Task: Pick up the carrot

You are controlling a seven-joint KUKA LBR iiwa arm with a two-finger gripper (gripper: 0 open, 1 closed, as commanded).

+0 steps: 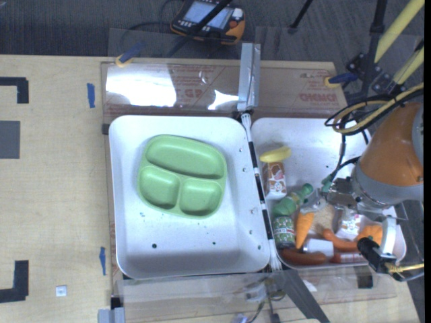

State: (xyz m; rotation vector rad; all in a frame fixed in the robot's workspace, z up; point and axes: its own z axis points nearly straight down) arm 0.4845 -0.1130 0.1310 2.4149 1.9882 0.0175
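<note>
1. The carrot lies in the right bin, near its front edge, crowded by a green bottle and a red sausage.
2. The hand hovers just beside it; I cannot tell its state.
3. Risk: it may catch a neighbouring thing instead.

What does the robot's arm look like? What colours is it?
The arm is fat and round, with a bright orange band above a grey wrist. Black and yellow cables loop along it. Its gripper end is blocky, silvery metal with black parts.

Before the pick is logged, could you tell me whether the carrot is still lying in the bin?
Yes: the carrot lies tilted in the right bin among other items, with the end effector beside it.
</note>
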